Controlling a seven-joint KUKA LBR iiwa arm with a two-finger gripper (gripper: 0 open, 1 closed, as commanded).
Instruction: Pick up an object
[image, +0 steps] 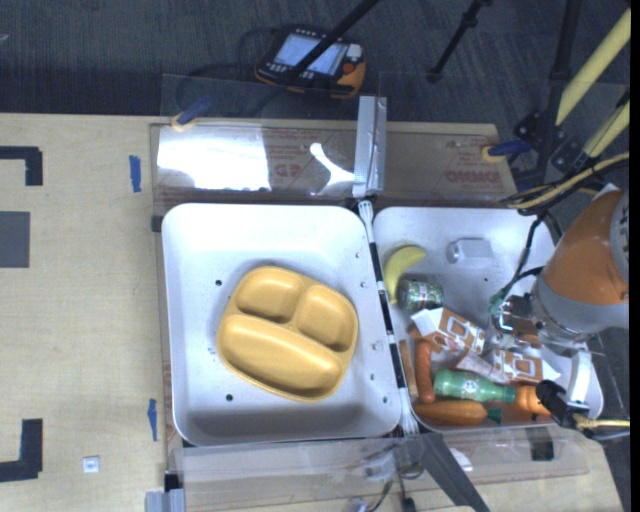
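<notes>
The right bin (500, 222) holds a jumble of items. A yellow banana (403, 265) lies at its far left, with a small green can (422, 294) just in front. Patterned snack packets (462, 335) sit in the middle. Along the near edge lie a red sausage (425, 366), a green bottle (470, 385) and an orange carrot (452, 410). My gripper (520, 325) hangs low over the bin's right side, beside the packets. The wrist body hides its tip, and I see nothing held.
The left bin (190, 300) carries a yellow divided plate (285, 330). A clear plastic piece (468, 249) lies at the back of the right bin. The arm's orange band (590, 262) and cables cross the right bin's right wall. A metal divider (368, 140) stands behind the bins.
</notes>
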